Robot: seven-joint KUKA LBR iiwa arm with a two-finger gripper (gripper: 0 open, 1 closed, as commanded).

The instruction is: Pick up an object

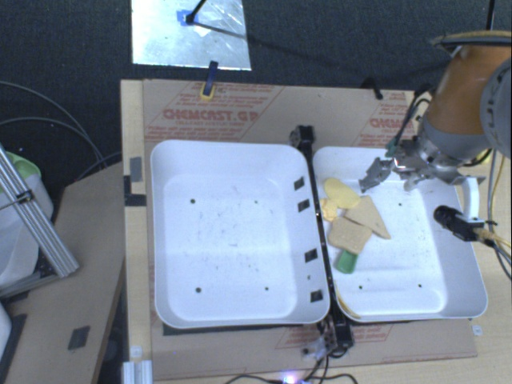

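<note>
The right bin [416,290] holds a small pile near its left wall. In the pile are a pale yellow piece [341,193], a tan wedge [371,217], a tan block [349,234] and a green object [346,261] partly under the block. My gripper [394,176] hangs over the bin's upper part, just right of the yellow piece and above the wedge. Its two fingers [373,174] are spread apart, with bare bin floor between them, so it is open and holds nothing.
The left bin [232,230] lies beside the right one, with a black divider with clips [314,222] between them. A black cylindrical part [453,222] juts over the right bin's right rim. Cables run along the bench edges, and a metal frame [32,214] stands far left.
</note>
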